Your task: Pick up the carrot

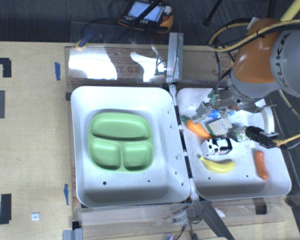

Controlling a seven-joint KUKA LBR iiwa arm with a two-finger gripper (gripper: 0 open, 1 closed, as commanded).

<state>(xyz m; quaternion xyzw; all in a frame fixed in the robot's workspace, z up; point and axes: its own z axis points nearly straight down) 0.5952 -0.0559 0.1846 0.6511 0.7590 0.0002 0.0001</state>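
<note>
Orange against white, the carrot lay in the right bin, close to the divider that this bin shares with the left bin, its thick end toward my arm. My jaws hung just beyond the carrot toward the bin's far wall, above a small clutter, and whether they were spread or pressed together I could not tell, for the wrist and cables hid them. To do this step well, I judged I should shift toward the divider, turn to straddle the carrot across its narrow width, and come down on its middle, since the tapered end would likely slip. A speckled block lay just beside the carrot, away from the divider, so a wide approach risked nudging it. Past the block from the carrot were a black-and-white toy, a banana and a sausage-like piece near the bin's outer side. Across the divider from the carrot, a green sectioned tray sat in the left bin. Both bins rested on a pale wooden surface marked with tape, with dark floor, a handheld screen and stand legs beyond.
</note>
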